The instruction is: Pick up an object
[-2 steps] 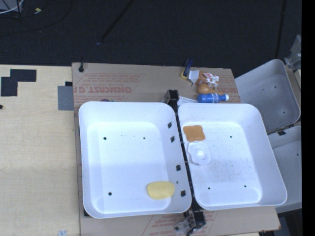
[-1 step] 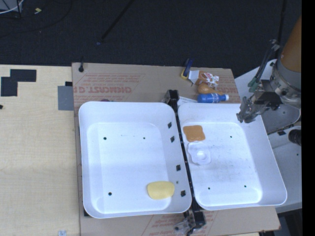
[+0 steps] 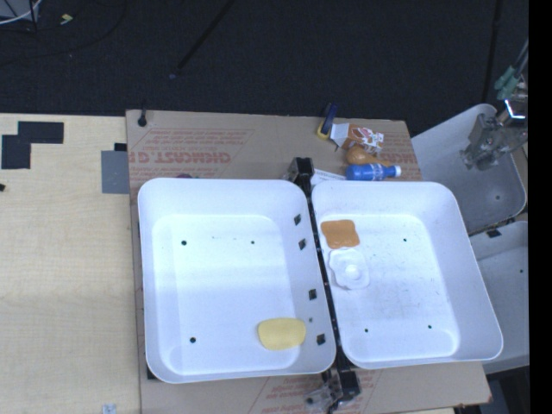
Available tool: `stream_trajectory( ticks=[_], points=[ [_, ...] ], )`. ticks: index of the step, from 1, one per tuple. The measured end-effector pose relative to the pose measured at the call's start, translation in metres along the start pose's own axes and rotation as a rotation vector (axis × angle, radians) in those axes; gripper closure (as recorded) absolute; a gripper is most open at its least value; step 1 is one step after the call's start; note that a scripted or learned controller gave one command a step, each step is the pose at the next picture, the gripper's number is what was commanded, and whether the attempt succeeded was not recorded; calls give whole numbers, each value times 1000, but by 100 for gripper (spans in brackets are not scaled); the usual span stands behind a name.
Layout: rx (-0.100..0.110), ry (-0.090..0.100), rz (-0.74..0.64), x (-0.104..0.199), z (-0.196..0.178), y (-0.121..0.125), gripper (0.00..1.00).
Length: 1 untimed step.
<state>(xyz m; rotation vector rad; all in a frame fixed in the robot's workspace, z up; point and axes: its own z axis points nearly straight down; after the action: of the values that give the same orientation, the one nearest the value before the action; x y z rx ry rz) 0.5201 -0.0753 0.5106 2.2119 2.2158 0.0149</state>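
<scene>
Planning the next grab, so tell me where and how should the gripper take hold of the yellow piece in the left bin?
Grip the yellow piece across its short front-to-back width, coming straight down from above. It lies flat on the left bin floor as a low rounded slab, wider left to right, so its long edges probably give the fingers the narrowest span. It sits near the bin's front right corner, so keep clear of that wall.

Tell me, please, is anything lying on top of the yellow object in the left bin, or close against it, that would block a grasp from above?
Nothing visible does. The yellow object lies alone near the front of the left bin, uncovered. The orange piece and white piece sit in the right bin.
</scene>
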Motion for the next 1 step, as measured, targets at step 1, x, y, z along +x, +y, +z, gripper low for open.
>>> stream_trajectory(
  ticks=[1],
  points=[
    [17,1,1,0,9,0,0]
  ],
)
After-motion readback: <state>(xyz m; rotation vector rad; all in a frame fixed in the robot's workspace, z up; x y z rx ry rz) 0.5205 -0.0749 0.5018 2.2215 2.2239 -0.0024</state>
